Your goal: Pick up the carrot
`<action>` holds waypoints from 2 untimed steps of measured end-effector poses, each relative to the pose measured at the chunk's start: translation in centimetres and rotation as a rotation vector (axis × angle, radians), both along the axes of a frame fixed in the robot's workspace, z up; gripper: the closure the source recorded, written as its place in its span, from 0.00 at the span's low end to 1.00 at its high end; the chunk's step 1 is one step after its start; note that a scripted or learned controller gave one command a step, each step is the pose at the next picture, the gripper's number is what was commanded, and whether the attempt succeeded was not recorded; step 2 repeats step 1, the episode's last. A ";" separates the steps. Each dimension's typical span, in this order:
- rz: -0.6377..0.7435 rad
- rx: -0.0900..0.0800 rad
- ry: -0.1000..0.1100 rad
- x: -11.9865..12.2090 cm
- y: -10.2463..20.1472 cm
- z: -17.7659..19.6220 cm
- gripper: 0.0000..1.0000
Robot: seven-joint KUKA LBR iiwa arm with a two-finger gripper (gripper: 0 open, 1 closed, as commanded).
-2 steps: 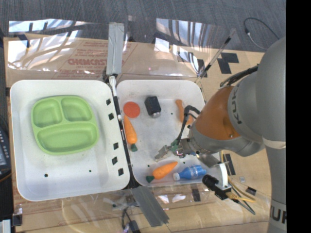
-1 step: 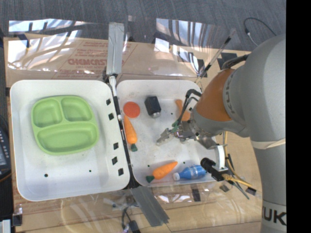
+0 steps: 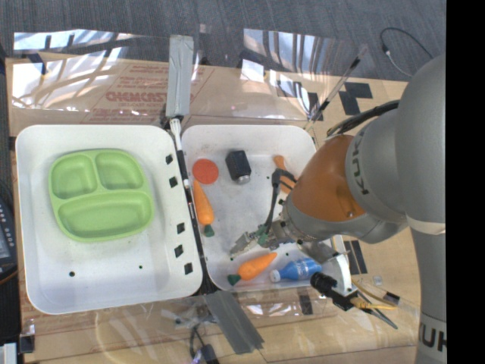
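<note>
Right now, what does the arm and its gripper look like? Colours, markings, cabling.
The arm is a bulky, rounded grey shell with a wide orange band above the wrist. White KUKA lettering runs along the grey casing. A thin black cable loops beside the band. The gripper is small, dull metal with slim fingers.

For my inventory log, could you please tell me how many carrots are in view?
2, both in the right bin: one carrot along its left wall, another carrot near the front edge. An orange tip beside the arm may be a third.
</note>
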State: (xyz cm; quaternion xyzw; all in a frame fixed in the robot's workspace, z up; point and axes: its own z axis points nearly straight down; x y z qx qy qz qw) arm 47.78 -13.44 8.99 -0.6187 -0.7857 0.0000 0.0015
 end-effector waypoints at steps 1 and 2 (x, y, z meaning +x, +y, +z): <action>0.195 0.000 0.001 0.0 2.4 -0.1 0.00; 0.195 0.000 0.001 0.0 2.4 -0.1 0.00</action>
